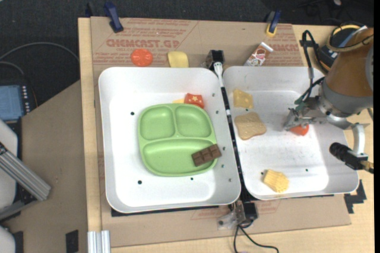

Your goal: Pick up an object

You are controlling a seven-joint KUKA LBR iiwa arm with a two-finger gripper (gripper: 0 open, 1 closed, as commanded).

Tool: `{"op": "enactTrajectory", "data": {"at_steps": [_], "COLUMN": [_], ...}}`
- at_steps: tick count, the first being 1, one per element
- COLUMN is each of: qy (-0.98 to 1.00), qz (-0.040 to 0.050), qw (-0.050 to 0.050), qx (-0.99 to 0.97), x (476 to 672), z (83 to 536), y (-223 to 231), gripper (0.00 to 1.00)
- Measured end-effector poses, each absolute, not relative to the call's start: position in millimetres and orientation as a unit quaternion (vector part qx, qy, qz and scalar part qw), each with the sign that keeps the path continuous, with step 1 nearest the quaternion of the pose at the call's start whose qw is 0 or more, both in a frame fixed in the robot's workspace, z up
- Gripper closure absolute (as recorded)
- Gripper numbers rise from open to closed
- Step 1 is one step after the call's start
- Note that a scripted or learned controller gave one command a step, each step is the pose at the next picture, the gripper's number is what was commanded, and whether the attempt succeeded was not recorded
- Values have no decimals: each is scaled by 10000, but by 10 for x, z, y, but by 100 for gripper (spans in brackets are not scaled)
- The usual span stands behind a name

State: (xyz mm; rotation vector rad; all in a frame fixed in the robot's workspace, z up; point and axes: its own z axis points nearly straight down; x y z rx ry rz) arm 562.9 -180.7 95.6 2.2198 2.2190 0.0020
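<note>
The bench [148,38] is a brown board carrying two shallow white bins side by side. Taking the right bin [314,183] as the landmark, the left bin [116,145] lies against its left wall. In that left bin sits a green divided plate [172,136], with a brown chocolate bar [206,155] resting on the plate's lower right rim and a red block [194,100] just past its top edge.

The arm [350,73] comes in over the landmark bin's right wall, and the gripper [297,120] is down inside the bin, right of centre. Whether its jaws are apart or together cannot be told. A small red piece [301,130] lies on the bin floor just under the gripper's tip. A slice of toast [249,125] lies left of centre, a pale yellow piece [242,98] toward the upper left corner, and a yellow wedge [275,180] near the lower wall.
</note>
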Motion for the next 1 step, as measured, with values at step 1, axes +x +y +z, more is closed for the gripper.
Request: {"op": "enactTrajectory", "data": {"at_steps": [1], "qy": [7122], "qz": [60], "qw": [37], "qx": [7019], "x": [6048], "z": [1914], "y": [-558], "gripper": [100]}}
